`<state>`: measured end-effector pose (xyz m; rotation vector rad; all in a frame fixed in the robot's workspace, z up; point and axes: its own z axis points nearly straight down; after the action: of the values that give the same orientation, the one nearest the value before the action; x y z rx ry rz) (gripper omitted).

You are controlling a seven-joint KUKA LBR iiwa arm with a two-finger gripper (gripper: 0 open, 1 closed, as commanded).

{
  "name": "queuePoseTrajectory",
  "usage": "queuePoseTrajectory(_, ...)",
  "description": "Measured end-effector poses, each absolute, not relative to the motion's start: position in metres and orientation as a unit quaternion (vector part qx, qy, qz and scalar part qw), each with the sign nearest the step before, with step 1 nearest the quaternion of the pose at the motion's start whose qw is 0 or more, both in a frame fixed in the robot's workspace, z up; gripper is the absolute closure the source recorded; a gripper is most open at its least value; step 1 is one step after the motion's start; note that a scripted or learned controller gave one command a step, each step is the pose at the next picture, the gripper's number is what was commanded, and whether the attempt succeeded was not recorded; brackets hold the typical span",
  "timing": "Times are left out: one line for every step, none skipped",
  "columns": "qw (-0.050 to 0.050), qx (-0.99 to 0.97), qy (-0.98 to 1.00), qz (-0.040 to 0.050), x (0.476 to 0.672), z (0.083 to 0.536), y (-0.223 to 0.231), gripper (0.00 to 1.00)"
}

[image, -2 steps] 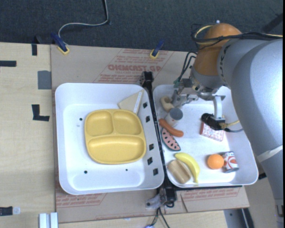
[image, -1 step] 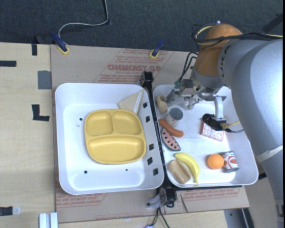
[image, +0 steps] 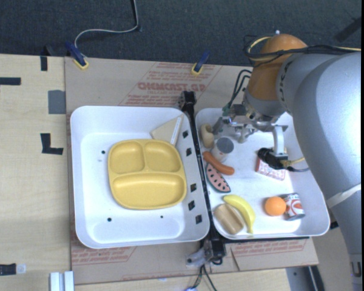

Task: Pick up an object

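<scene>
My gripper [image: 233, 128] hangs over the far left part of the right bin [image: 312, 187], pointing down. Just below it lie a small grey cylinder [image: 224, 145] and a beige mushroom-shaped piece [image: 207, 136], both close to it; whether it touches either is not visible. An orange sausage [image: 219, 163] and a watermelon slice [image: 217, 179] lie nearer the front. A pink packet [image: 270, 171] lies to the right of the gripper. At the bin's front are a banana [image: 240, 210], a bread roll [image: 227, 219], an orange [image: 275, 206] and a small can [image: 293, 206].
The left bin [image: 85, 180] holds a yellow divided plate [image: 148, 174] and a beige wedge [image: 168, 129] at its far right corner. A black divider [image: 193, 162] runs between the bins. The arm's grey body [image: 327, 114] covers the right side of the view.
</scene>
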<state>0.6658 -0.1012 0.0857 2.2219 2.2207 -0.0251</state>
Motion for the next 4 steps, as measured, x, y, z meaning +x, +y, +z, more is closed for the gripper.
queuePoseTrajectory(0.001, 0.707, 0.707, -0.0013, 0.668, 0.097, -0.096, 1.00)
queuePoseTrajectory(0.002, 0.708, 0.706, -0.0036, 0.668, 0.097, -0.099, 0.00)
queuePoseTrajectory(0.000, 0.708, 0.707, -0.0077, 0.666, 0.086, -0.101, 0.00)
queuePoseTrajectory(0.001, 0.707, 0.707, -0.0021, 0.668, 0.096, -0.098, 1.00)
